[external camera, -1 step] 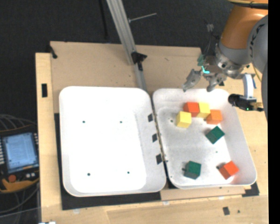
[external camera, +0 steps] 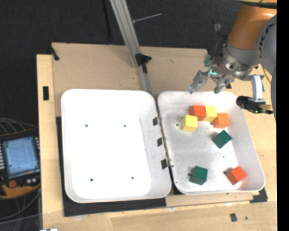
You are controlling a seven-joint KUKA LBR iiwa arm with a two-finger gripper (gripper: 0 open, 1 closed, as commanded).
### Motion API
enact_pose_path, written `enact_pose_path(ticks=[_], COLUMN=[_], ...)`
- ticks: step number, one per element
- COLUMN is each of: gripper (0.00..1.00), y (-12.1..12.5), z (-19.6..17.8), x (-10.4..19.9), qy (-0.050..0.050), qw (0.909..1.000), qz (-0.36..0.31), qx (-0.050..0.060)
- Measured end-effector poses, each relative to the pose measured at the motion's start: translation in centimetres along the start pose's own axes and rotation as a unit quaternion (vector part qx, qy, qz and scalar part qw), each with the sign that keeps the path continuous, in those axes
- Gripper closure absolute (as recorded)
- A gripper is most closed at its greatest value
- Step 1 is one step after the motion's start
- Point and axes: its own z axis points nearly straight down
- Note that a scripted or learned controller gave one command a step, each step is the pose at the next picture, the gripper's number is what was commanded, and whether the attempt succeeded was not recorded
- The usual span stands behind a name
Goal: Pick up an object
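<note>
In the right-hand bin [external camera: 253, 150] I count seven blocks, all loose on the white floor. Nearest the far wall sits a tight cluster: a red-orange block [external camera: 198, 111], a yellow block [external camera: 210, 112] touching its right side, and an orange block [external camera: 221, 120] just beside that, slightly nearer to me. A second yellow block [external camera: 189, 123] lies against the near-left corner of the red-orange one. Apart from the cluster, toward the middle right, I see a dark green block [external camera: 222, 139], turned at an angle. Near the front wall are another dark green block [external camera: 199, 174] and, well to its right, a red-orange block [external camera: 236, 174] close to the front right corner.

The gripper [external camera: 210, 82] hangs over the bin's far rim, above and apart from the cluster. Its two fingers stand spread apart, with nothing between them. Above it I see the grey wrist and the orange band [external camera: 248, 20] of the arm, coming in from the upper right.

The left-hand bin [external camera: 106, 146] lies side by side with the right one, their rims touching along the middle; a few small dark dots mark its floor. Both rest on a pale wooden bench [external camera: 96, 64]. A grey metal pole [external camera: 127, 25] slants across the back of the bench towards the seam between the bins. A handheld control unit [external camera: 17, 160] with a lit screen sits off the bench at far left.
</note>
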Motion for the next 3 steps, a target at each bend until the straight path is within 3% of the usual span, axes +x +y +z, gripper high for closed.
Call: enact_pose_path(ticks=[2, 3], gripper=[0.00, 0.00], y=[-0.5, 0.1], z=[10.2, 10.9], x=[1.0, 0.7], qy=[0.000, -0.002], qw=[1.0000, 0.9999], qz=[-0.001, 0.000], qx=[0.001, -0.011])
